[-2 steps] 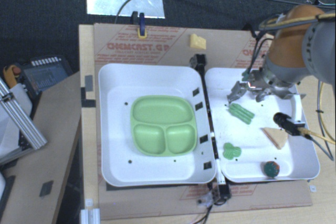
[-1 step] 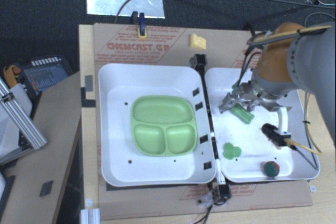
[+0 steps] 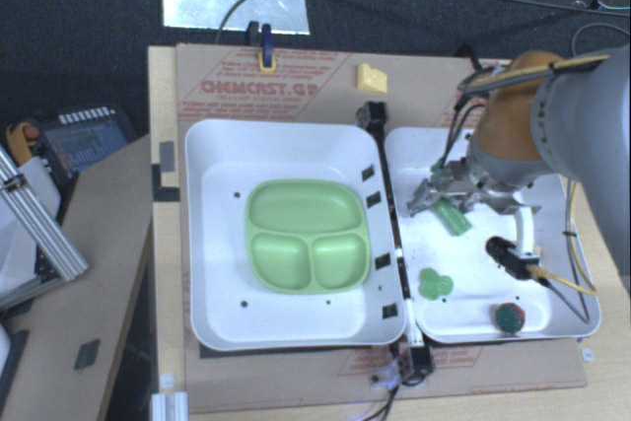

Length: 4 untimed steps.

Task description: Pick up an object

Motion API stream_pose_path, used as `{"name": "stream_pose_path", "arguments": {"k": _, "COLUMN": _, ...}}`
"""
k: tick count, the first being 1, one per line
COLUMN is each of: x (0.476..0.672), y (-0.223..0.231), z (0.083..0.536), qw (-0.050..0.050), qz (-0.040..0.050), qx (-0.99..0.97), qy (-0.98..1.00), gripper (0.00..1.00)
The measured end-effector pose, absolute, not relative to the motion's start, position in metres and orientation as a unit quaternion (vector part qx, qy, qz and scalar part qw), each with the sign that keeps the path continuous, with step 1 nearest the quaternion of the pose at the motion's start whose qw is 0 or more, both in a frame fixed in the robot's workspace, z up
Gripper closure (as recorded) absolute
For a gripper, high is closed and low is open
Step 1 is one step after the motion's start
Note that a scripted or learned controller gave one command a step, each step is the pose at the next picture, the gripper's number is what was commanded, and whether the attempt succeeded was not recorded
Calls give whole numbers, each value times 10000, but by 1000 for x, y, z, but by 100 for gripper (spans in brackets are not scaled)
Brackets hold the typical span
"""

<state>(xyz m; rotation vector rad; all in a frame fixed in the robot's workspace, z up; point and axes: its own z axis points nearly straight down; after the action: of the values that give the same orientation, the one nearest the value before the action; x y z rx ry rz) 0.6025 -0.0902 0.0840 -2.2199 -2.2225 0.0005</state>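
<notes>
We log a green oblong block [image 3: 455, 217] in the right bin [image 3: 552, 325], lying tilted on the floor of its upper-left part. The tool [image 3: 441, 195] is down at this block; its metal fingers sit over the block's upper end, but we cannot tell whether they are wide, narrow, or closed on it. Below the block, near the bin's left wall, lies a flat green leafy piece [image 3: 434, 286]. A dark green ball with a red spot [image 3: 510, 316] rests near the front wall, well apart from the block. The grey arm [image 3: 582, 118] with its orange band [image 3: 513, 118] enters from the right, above the bin. The left bin [image 3: 212, 311] holds a pale green divided tray [image 3: 305, 235]. On the cardboard-covered tabletop [image 3: 296, 86] behind the bins we note a yellow wedge [image 3: 372, 78].
</notes>
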Motion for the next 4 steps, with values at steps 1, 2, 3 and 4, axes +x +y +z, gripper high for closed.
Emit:
{"name": "stream_pose_path", "arguments": {"k": 1, "x": 603, "y": -90, "z": 96, "qw": -10, "qz": -6, "qx": -7066, "qy": -7076, "gripper": 100}}
{"name": "stream_pose_path", "arguments": {"k": 2, "x": 610, "y": -91, "z": 140, "qw": -24, "qz": -18, "qx": -7060, "qy": -7082, "gripper": 100}}
{"name": "stream_pose_path", "arguments": {"k": 3, "x": 616, "y": -97, "z": 187, "qw": -27, "qz": -18, "qx": -7061, "qy": -7081, "gripper": 100}}
{"name": "stream_pose_path", "arguments": {"k": 4, "x": 615, "y": -106, "z": 236, "qw": -28, "qz": -18, "qx": -7065, "qy": -7077, "gripper": 100}}
